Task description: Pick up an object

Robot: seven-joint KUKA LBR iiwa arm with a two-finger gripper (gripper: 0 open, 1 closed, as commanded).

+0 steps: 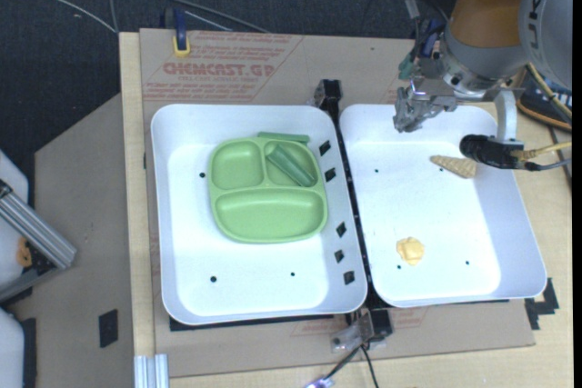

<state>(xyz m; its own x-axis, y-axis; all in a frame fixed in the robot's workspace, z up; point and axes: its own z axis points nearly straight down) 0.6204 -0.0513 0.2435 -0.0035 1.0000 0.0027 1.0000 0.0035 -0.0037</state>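
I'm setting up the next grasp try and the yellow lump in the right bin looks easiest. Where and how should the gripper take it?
Probably straight from above, closing across the middle of the small yellow lump. It lies low on the floor of the right bin, apart from the walls and from the cone-shaped piece, so nothing crowds either side. The gripper is near the bin's far wall.

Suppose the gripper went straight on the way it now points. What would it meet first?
The gripper points down over the far edge of the right bin. It would probably meet bare bin floor first. The cone-shaped piece and the yellow lump lie off that line, though depth is hard to judge.
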